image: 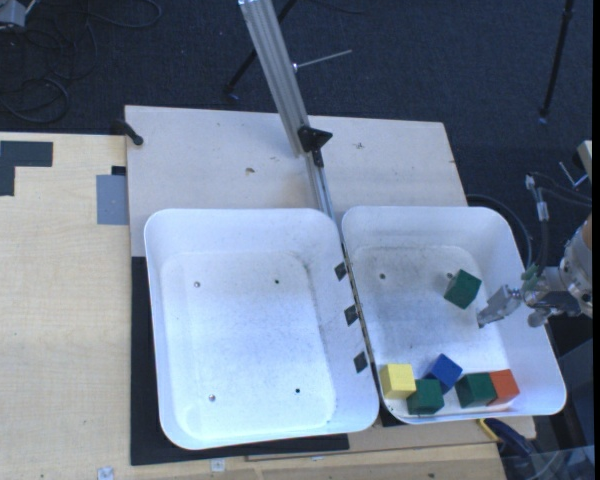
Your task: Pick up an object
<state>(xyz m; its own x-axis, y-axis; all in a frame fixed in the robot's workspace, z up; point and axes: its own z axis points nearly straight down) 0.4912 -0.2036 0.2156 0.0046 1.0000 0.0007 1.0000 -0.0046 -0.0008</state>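
A dark green cube (462,288) lies alone in the middle of the right bin (420,230). Along that bin's front edge sit a yellow cube (398,378), a blue cube (445,369), two more green cubes (426,396) (474,390) and an orange-red cube (503,384). My gripper (513,311) hangs over the right side of the right bin, just right of the lone green cube and apart from it. Its two fingers stand open with nothing between them.
The left bin (242,318) sits beside the right one, with black clips (348,313) on the shared rim. A slanted aluminium post (285,88) rises behind the bins. Cables (536,208) hang near the arm at the right.
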